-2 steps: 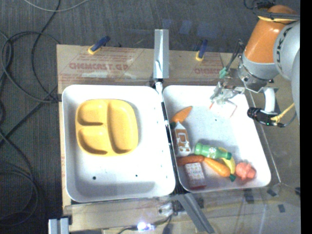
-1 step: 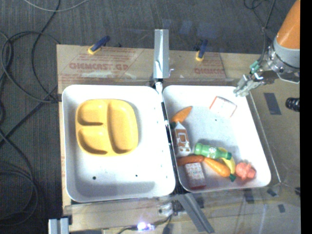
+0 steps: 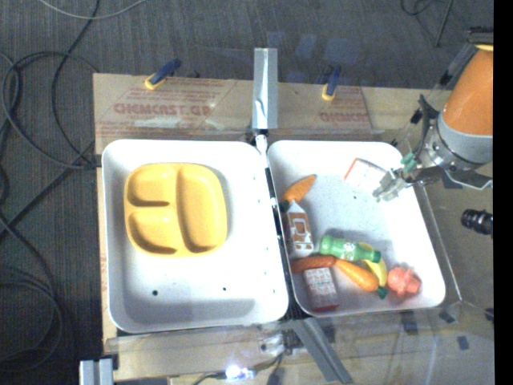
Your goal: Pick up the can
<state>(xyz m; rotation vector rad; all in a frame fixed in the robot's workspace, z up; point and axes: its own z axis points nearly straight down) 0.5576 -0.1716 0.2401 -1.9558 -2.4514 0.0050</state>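
We see the tool [image 3: 390, 189] over the right bin's [image 3: 433, 251] far right corner, grip unclear; the can [image 3: 321, 288] lies at its near edge.

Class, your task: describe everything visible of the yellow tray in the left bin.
The yellow tray is a glossy, plastic-looking dish, roughly square with rounded corners. Raised ridges split it into three compartments: two smaller ones stacked on the left and one long one on the right. Nothing lies in them. It rests flat on the floor of the left bin, towards the upper left, turned slightly. Only the bin touches it.
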